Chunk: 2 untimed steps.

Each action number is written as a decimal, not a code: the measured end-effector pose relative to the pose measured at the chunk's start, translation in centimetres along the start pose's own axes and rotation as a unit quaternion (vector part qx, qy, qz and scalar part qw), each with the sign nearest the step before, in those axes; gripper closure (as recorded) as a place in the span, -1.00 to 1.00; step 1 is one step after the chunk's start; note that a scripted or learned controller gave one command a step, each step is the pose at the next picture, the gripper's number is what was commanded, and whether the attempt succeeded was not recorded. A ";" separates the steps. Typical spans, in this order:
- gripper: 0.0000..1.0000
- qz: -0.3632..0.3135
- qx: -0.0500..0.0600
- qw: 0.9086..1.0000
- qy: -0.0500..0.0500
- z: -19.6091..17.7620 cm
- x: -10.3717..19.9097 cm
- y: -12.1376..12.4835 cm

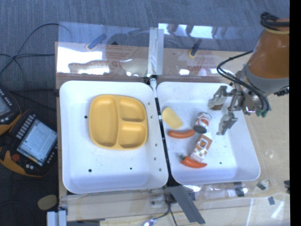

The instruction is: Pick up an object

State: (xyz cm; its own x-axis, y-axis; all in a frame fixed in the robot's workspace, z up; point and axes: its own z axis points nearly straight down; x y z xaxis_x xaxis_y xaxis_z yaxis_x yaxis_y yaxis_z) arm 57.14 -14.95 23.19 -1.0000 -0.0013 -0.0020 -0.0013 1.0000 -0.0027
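Fingers hang spread apart with nothing between them, over the right bin's far right part, near a small can. Just beside the can lie a sausage, a carton, a carrot and a yellow piece. Such crowding could make 1 finger land on a neighbour, knocking the can aside.
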 end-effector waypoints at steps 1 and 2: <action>-1.00 0.106 -0.001 0.994 0.000 12.8 -1.5 0.4; -1.00 0.069 0.000 0.998 0.000 8.7 -0.8 -7.5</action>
State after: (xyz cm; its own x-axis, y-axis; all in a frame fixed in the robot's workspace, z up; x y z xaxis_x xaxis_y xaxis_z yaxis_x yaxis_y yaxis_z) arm 57.95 -22.43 14.55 -0.9907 0.1359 -0.0031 0.1359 0.9907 -0.0029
